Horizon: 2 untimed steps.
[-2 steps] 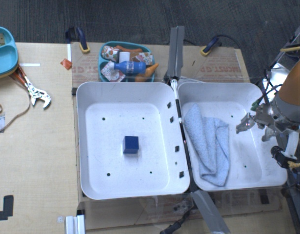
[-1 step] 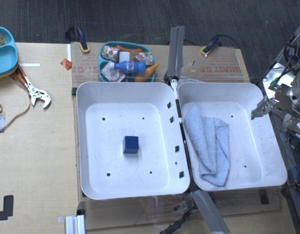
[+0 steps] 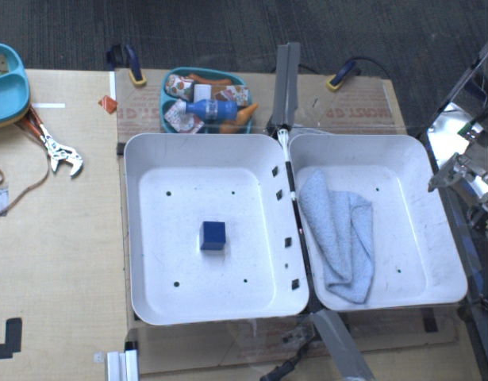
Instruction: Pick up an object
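Two white bins sit on the tabletop (image 3: pixel 61 236): blue cube (image 3: pixel 213 235) left, grey towel (image 3: pixel 339 240) right. Hand (image 3: pixel 458 169) at the edge (grip state unclear); next, approach a target.

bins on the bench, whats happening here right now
Nothing is being handled at this moment. A small blue cube sits alone near the middle of the left bin, and a crumpled light blue towel lies in the left half of the right bin. Both lie untouched. Behind the bins, a teal tray holds assorted small items.
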{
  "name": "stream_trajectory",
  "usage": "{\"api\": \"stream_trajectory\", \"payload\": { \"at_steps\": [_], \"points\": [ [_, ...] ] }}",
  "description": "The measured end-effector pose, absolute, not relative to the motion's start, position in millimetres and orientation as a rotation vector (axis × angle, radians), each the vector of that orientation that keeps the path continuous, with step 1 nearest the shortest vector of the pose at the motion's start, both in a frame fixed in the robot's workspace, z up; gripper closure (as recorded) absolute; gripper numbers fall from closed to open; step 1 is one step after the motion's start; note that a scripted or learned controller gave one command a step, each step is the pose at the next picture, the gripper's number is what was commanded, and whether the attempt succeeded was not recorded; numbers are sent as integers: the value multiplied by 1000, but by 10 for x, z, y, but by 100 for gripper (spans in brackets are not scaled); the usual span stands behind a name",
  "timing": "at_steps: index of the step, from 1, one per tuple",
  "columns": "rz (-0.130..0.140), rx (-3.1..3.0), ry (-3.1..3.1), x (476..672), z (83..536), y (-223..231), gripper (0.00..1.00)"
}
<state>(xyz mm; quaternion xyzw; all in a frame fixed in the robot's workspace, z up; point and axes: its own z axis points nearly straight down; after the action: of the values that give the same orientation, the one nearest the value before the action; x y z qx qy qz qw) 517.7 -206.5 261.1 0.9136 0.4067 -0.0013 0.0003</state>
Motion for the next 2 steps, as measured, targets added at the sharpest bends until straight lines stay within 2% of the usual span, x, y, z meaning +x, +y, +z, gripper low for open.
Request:
{"api": "stream_trajectory", "payload": {
  "at_steps": [1,2],
  "points": [
    [-6,2771,1481,6116,2618,-1968,0],
    [-9,2915,1179,5645,2221,-867,0]
  ]
}}
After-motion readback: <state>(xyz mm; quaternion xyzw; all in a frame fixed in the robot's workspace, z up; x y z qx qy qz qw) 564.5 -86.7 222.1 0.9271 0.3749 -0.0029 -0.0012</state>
